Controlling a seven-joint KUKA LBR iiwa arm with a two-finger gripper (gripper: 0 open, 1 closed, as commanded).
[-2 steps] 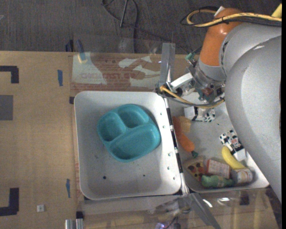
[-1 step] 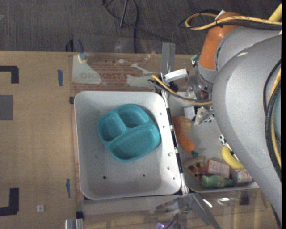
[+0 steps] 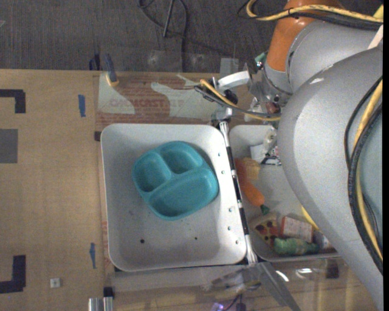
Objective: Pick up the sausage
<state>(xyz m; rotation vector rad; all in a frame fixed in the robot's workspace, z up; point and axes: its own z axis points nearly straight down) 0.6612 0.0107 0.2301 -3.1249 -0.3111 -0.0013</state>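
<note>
Rounded glossy teal divided plate (image 3: 175, 179) in smooth white bin (image 3: 121, 231).

The arm (image 3: 328, 121) is a bulky, rounded shell of pale grey with a fine speckled finish. An orange band (image 3: 281, 44) rings it above the wrist. Yellow and black cables (image 3: 304, 12) loop over its far end, and more run along its right side. Near the wrist sit white and metal fittings (image 3: 234, 80) with thin yellow wires.
</note>
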